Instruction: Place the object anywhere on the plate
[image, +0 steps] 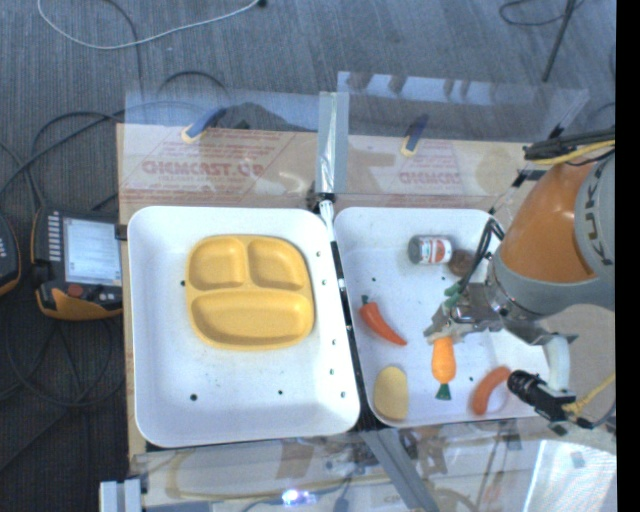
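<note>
Arm (560, 240) comes in from the right over the right bin (400, 225), orange band above the wrist. Gripper (447, 322) sits low in the right bin, directly above the top end of the orange carrot (442, 364). Finger state: cannot tell from this angle, the tips are dark clutter against the bin floor. Carrot is not visibly between them; it lies flat on the bin floor, green tip pointing away from the gripper toward the near wall.

Relative to the gripper:
- small can (430, 250) with red/white label, lying on its side, up and a bit left, apart from the gripper
- red chili pepper (381, 322), left of the gripper, near the divider between the bins, lying at a slant
- tan potato-like piece (391, 391), down-left, against the near wall of the right bin
- orange-red sausage-like piece (489, 389), down-right, partly under the black part of the arm hardware

Yellow plate (250, 291), three compartments, sits in the left bin (160, 400), well left of the gripper across the divider. Nothing on the plate. Task object not on it; all loose items are in the right bin

Yellow-black pendant (75, 262) lies on the floor far left, outside the bins
</note>
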